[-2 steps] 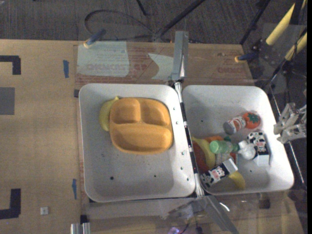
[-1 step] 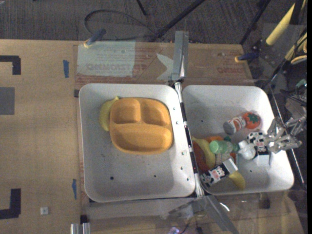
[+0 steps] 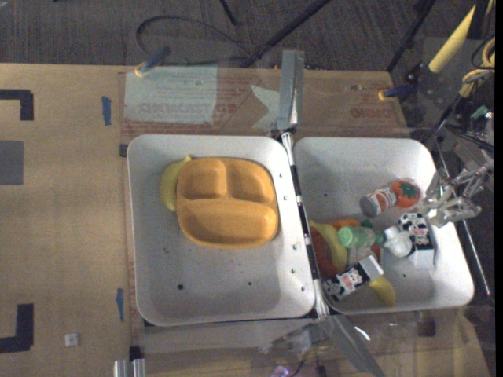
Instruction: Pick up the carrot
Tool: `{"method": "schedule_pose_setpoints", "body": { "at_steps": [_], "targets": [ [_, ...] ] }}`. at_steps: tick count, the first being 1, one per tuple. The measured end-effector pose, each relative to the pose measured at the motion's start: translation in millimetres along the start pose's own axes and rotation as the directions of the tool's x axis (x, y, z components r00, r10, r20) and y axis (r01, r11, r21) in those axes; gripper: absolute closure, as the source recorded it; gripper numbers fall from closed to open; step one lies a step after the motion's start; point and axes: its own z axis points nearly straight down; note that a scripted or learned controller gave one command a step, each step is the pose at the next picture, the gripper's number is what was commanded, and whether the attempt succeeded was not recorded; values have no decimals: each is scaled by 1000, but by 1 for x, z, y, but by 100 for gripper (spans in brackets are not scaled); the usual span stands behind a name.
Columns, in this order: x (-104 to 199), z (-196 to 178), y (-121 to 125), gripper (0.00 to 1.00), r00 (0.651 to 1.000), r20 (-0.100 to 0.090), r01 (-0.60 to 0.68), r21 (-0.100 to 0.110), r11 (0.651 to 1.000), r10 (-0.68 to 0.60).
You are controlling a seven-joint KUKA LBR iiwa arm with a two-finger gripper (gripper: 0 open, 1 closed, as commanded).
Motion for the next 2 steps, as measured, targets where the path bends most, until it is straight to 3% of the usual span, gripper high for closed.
{"method": "schedule_pose_setpoints", "body": {
  "at_steps": [1, 2],
  "targets": [
    [-11, -25, -7, 100, 972, 2, 237, 1, 972, -237],
    [20, 17, -6, 100, 760, 1, 650, -6, 760, -650]
  ]
}}
